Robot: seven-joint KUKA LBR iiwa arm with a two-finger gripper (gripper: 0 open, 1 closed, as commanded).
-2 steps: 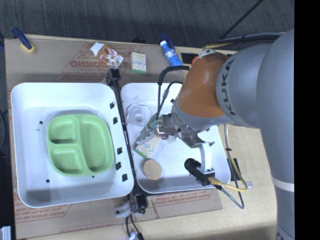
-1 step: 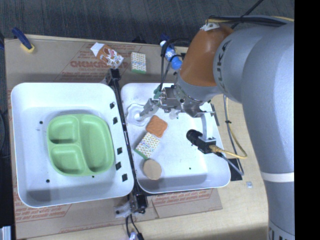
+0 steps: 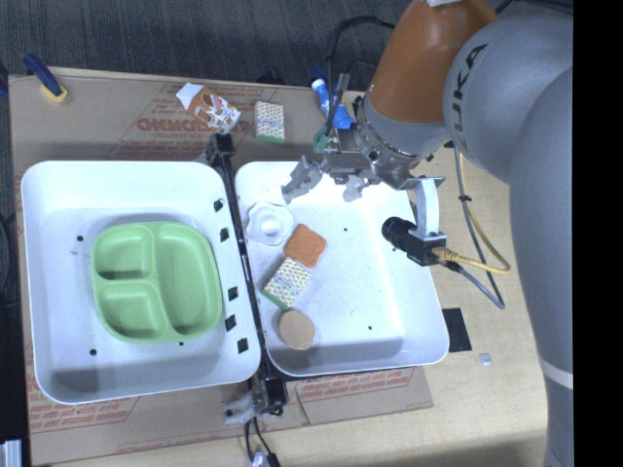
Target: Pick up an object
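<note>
**Brown disc, patterned block and orange piece crowded one bin wall**

Brown and round, a disc (image 3: 297, 330) lay nearest the camera in the right bin (image 3: 389, 300), close against the divider (image 3: 240, 261) between the bins. Just beyond it along the divider sat a patterned block (image 3: 288, 282), touching or nearly touching an orange piece (image 3: 307, 246); farther still was a white cup-like item (image 3: 268, 222), pale on pale and hard to outline. Across the divider, a green tray (image 3: 156, 280) filled the left bin (image 3: 58, 261).

A descent onto this cluster risked catching two things together, or striking the divider.

Farthest back, the gripper (image 3: 326, 178) hung above the bin's far edge, its fingers spread and holding nothing. The wrist hid the bin's far corner, so anything beneath could not be judged.
</note>
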